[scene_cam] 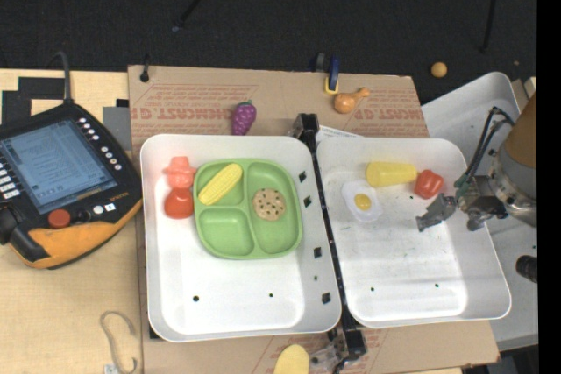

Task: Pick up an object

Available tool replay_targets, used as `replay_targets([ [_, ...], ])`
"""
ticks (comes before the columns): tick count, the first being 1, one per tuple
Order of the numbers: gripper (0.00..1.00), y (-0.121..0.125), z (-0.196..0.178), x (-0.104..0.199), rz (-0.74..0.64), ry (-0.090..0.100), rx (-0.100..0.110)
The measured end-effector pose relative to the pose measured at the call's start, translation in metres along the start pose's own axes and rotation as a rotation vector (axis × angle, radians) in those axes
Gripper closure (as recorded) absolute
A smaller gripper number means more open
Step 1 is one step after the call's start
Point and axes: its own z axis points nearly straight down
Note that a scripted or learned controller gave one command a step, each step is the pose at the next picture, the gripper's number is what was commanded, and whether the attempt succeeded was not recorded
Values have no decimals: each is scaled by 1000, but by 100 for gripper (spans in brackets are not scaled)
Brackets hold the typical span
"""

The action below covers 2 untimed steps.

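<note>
Cardboard [280, 101] under two white bins [228, 311].

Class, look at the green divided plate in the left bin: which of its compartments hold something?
Two of three hold something. The green divided plate carries corn upper left and a cookie on the right; the lower-left compartment is bare.

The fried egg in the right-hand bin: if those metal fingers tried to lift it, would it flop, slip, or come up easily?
The fried egg looks like moulded toy plastic, so it is probably stiff and light. It lies flat and low on the bin floor, so the gripper may struggle to get under its thin edge. Its glossy surface could be slippery. Being flat, it is unlikely to roll.
</note>
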Motion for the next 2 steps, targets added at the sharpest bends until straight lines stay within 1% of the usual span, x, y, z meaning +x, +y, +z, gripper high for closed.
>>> replay_targets([
  [1,0,3,-7,-1,-2,-3,-13],
  [2,0,1,52,-8,-3,-1,-7],
])
